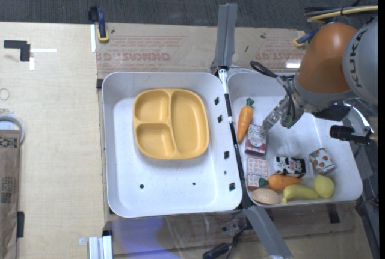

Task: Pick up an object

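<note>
Grey gripper [272, 122] low in the right bin [355, 191].
We cannot tell its finger state; it hangs just beside the small carton [256, 139].

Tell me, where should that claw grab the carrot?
Probably across the orange middle of the carrot, coming straight down from above. It lies flat and lengthwise along the right bin's left wall, so its narrow width suits the claw, though that wall leaves little room.
</note>
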Controlling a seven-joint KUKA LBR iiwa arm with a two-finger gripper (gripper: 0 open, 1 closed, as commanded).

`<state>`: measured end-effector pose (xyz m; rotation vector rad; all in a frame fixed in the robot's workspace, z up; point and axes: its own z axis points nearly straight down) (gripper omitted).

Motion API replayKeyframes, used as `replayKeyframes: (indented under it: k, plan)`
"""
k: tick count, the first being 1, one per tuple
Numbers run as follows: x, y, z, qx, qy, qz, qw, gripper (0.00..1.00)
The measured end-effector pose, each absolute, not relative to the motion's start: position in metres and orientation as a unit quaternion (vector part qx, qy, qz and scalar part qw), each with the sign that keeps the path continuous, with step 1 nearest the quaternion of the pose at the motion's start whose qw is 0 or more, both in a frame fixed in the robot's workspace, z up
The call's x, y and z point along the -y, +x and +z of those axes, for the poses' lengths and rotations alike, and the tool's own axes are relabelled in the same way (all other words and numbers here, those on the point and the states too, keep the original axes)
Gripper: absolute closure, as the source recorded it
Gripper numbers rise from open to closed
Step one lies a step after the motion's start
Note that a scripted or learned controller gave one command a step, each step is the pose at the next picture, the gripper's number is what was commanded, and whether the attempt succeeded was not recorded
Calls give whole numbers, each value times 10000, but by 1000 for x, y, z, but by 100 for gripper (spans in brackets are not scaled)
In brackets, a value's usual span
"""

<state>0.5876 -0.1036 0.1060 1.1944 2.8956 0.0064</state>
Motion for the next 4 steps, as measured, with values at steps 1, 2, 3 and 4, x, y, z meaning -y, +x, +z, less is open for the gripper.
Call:
replayKeyframes:
  k: [1,2,3,4]
  plan:
    - [103,588,106,-9246,3810,20,45,0]
    - [108,520,94,-9797,2005,6,31,0]
    - [108,522,103,-9792,2027,15,42,100]
    - [110,565,121,-9629,2700,3,13,100]
